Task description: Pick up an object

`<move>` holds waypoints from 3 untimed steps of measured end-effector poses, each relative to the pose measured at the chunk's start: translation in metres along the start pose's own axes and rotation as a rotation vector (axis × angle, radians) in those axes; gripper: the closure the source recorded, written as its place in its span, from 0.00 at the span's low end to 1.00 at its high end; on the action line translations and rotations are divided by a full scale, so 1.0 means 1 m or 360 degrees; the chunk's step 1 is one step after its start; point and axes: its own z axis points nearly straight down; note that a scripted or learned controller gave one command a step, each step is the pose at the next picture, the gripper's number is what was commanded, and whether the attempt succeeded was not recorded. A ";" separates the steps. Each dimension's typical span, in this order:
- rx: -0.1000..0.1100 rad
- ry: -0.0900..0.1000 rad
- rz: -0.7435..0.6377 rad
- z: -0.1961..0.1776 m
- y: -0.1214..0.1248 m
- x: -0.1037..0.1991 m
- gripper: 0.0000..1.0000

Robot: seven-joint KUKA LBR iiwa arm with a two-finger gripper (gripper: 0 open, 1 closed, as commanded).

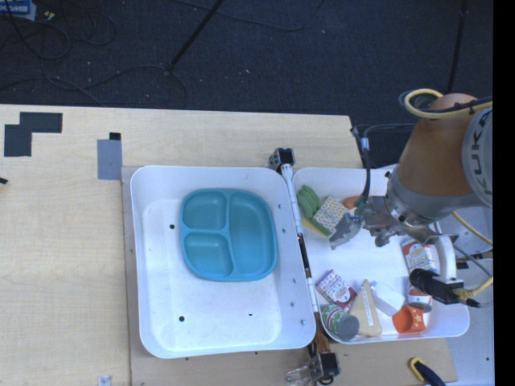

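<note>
Camera view, from above at a slant: reach step in hand, judging by the pincer low over the right bin, in its upper middle among the clutter. How far apart the pincer stands — impossible to tell at this size; nothing visibly caught in it.

Nearest candidates just to its left: a speckled beige packet lying against a green item near the divider. Next move, by judgement: settle on one piece, line up over it, descend straight, close.

Elsewhere in that bin — a red-and-white packet, a pale wedge, a grey disc, an orange piece, a white-and-red carton partly under the arm.

Obstacles: close crowding, the bin wall beside the green item, cables trailing off the wrist.

Left bin: a blue divided plate, well apart, no hindrance.
</note>
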 end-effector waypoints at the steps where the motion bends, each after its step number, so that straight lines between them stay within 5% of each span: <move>1: -0.0010 -0.0003 0.0001 0.107 0.061 -0.026 0.00; 2: -0.0006 -0.0001 -0.0001 0.108 0.105 -0.005 0.00; 3: 0.0001 0.0000 0.0001 0.097 0.105 -0.006 1.00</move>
